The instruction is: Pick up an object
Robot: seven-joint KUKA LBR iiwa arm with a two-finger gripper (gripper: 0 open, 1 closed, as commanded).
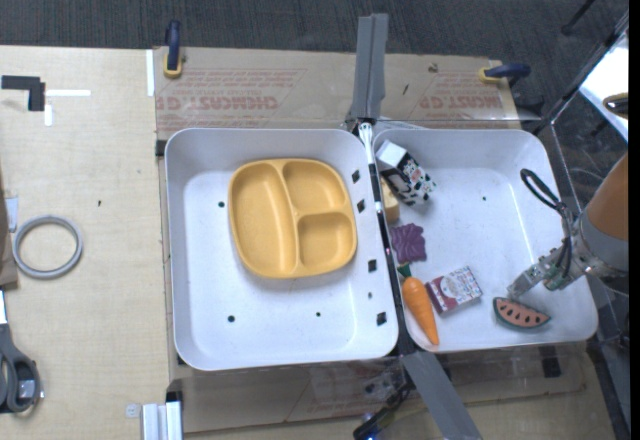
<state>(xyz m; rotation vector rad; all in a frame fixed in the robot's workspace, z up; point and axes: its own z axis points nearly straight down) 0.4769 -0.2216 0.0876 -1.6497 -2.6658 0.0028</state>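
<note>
Gripper low at the right bin's edge, beside the watermelon slice

The gripper [532, 278] sits at the right side of the right bin [480, 168], its tips just above and to the left of a toy watermelon slice [521, 313] lying near the bin's lower right corner. Whether the tool is spread or closed cannot be told at this size, and nothing is seen between its tips. A small red and white carton [454, 289] lies to the left of the slice, and a carrot [421, 309] rests at the bin's lower left, next to the divider. Above the carrot is a purple piece [408, 243], and higher still a black and white toy [407, 175] against the divider. The left bin [200, 308] holds a yellow divided plate [292, 217]. On the bench to the left lies a grey ring [45, 246]
</note>
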